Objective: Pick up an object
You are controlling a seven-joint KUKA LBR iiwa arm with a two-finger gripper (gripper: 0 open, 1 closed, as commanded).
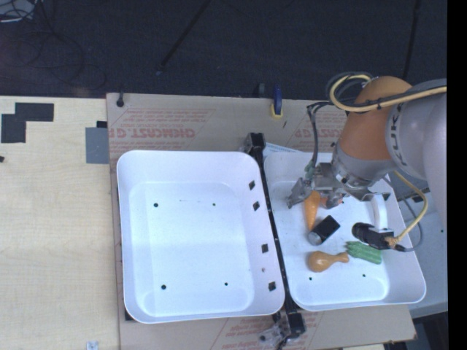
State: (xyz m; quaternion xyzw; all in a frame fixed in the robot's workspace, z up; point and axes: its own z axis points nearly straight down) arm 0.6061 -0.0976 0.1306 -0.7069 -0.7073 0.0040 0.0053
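**The grab could miss or push the toys around**

The gripper (315, 192) hangs low over the right shallow white plastic bin (408, 286), right at the top end of the small orange carrot-shaped toy (312, 210). That toy looks like the one it is going for. It lies near the middle of the right bin, tilted, with its thin end pointing down the picture.

Things could go wrong here. The carrot toy is smooth and thin, so it could slip out or roll away when squeezed. The small black block with a grey end (325, 229) lies just beside it, so the gripper could bump that or catch both at once. The tan pear-shaped toy (325, 260) and the long green toy (363, 253) lie a bit further off and look safe.

The grey arm (427, 133) comes in from the right and bends down, so its orange band (372, 133) sits above the wrist and the gripper points into the bin. I cannot tell if the jaws are spread or pressed together, or if they pinch anything.

The left shallow white plastic bin (190, 166) sits alongside.
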